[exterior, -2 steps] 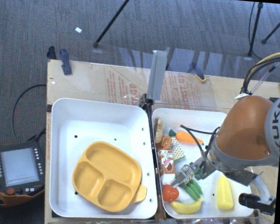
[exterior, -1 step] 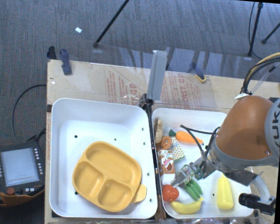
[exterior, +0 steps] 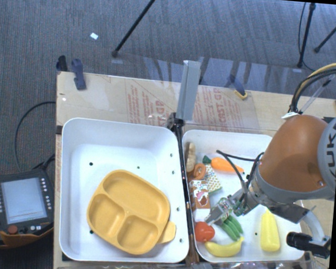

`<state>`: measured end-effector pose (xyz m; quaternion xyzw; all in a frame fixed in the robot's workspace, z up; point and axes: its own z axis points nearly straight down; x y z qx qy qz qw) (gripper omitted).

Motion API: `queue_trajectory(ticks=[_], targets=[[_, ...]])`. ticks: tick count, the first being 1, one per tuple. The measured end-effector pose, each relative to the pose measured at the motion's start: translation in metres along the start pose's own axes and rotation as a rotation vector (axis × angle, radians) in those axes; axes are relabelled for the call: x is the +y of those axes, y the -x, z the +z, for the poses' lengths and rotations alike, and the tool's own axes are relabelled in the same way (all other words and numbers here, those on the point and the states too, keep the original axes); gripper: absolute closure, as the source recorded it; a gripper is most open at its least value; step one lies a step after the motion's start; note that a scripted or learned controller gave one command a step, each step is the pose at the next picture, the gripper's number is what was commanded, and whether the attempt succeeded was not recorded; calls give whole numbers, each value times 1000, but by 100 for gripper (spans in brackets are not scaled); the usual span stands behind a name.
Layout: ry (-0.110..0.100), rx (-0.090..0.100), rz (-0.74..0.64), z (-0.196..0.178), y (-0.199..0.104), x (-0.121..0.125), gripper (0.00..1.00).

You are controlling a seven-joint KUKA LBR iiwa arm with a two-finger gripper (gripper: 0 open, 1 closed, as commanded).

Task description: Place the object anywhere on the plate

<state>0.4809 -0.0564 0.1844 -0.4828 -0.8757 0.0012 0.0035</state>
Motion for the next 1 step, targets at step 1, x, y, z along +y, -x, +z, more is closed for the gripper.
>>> queue_trajectory(ticks=[1], targets=[[0, 0, 0, 0, 0, 0, 0]])
